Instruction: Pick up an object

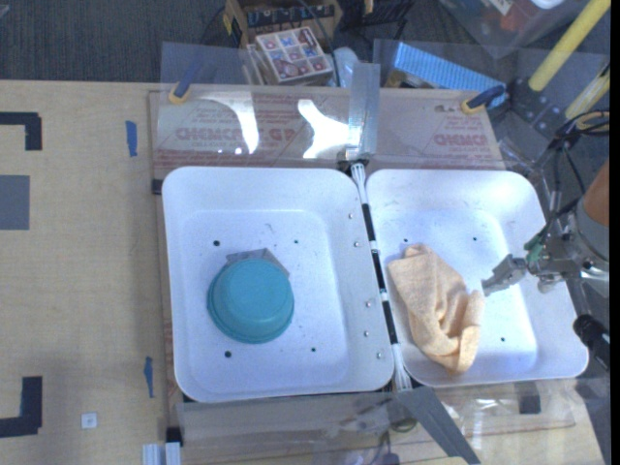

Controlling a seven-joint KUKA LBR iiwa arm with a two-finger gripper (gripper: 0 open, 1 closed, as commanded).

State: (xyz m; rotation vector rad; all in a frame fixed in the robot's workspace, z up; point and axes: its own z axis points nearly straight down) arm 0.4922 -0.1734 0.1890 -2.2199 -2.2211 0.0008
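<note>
robot hardware at the right bin's (pixel 542 352) outer rim

the gripper (pixel 504 277) is grey metal with slim fingers ending in dark tips, a small green spot on its body. dark cables loop above it beside the bin's rim, and a sliver of orange band shows further out past the rim.

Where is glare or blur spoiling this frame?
Camera view: bright glare on the clear panel behind the bins; the gripper looks soft and slightly blurred over the right bin; the teal bowl and yellow cloth are evenly lit, with soft shadows.
</note>
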